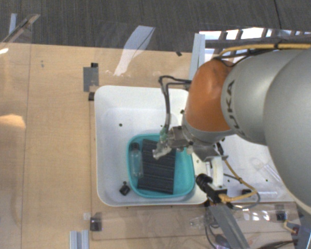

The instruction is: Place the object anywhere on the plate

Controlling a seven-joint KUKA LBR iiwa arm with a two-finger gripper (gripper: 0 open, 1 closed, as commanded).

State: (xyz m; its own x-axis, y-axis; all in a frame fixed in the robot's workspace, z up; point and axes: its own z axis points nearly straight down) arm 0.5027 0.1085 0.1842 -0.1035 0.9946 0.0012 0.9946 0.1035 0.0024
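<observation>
A teal plate (185, 183) lies in the front half of the left white bin (108, 139). On the plate lies a flat dark ribbed object (158, 174). A small clear bottle (135, 161) rests along the plate's left side. My gripper (162, 148) hangs over the back of the plate, just above the far end of the dark ribbed object. Whether it touches that object is hidden by the wrist.
A small black piece (124, 189) sits on the bin floor off the plate's front left corner. The arm's orange band (207, 100) and grey body cover most of the right bin (259, 170). Cables (233, 191) trail near the front right.
</observation>
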